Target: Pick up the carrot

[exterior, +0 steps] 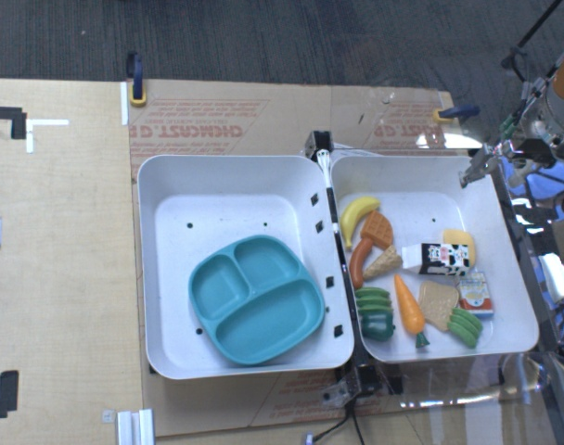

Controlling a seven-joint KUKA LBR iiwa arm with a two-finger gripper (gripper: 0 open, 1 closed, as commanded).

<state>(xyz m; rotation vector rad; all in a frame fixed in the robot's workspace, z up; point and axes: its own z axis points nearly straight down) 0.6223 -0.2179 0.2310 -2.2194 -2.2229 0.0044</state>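
Note:
The carrot (409, 306) is orange with a small green tip. It lies in the right bin (505, 248) near that bin's front, pointing roughly front to back. On its left lies a green pepper (374, 310), and a slice of toast (438, 302) touches its right side. Nothing rests on top of it.
The right bin also holds a banana (358, 215), a croissant (378, 230), a sausage (358, 265), a black-and-white carton (444, 258), cheese (458, 241), a juice box (474, 295) and a pea pod (465, 326). A teal divided plate (256, 298) sits in the left bin (161, 248).

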